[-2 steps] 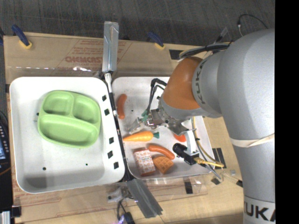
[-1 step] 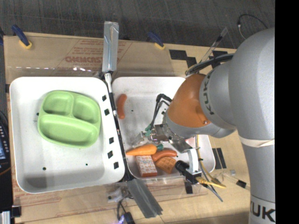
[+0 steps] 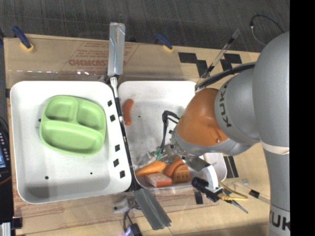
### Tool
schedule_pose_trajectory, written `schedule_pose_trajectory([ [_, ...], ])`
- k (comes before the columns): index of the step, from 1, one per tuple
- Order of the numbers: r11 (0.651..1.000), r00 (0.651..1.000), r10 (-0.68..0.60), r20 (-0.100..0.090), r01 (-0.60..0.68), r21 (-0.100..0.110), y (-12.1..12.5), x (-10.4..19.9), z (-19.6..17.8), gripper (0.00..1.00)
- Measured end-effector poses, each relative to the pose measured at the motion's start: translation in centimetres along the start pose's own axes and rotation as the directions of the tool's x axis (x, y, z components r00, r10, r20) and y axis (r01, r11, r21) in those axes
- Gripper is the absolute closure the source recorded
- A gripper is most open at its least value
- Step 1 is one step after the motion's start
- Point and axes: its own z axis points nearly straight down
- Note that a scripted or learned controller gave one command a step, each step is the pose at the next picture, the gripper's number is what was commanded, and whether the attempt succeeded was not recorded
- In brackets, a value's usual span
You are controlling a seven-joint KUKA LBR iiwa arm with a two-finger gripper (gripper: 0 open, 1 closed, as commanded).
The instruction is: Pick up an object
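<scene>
Pincer (image 3: 170, 157) lowered over carrot (image 3: 151, 168) cluster, right bin (image 3: 147, 90) 6 o'clock; finger state cannot be told. One item to be isolated before closing.

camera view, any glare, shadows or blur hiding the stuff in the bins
Camera view: even, soft lighting; a faint shadow in the left bin near corner; the green tray is sharp; the arm hides part of the right bin, with the carrot slightly soft.
</scene>
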Motion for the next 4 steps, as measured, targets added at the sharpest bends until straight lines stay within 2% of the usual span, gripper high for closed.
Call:
schedule_pose_trajectory([
  [1,1.0,1.0,-0.004,0.001,0.004,0.001,0.1,-0.1,-0.8,1.0],
  [2,0.975,0.975,-0.223,0.001,0.223,0.002,8.1,1.0,-11.5,1.0],
  [3,0.975,0.975,-0.223,0.0,0.223,0.003,8.0,1.0,-11.5,0.0],
  [4,0.999,0.999,-0.043,0.002,0.043,0.002,5.2,0.6,-16.9,0.0],
])
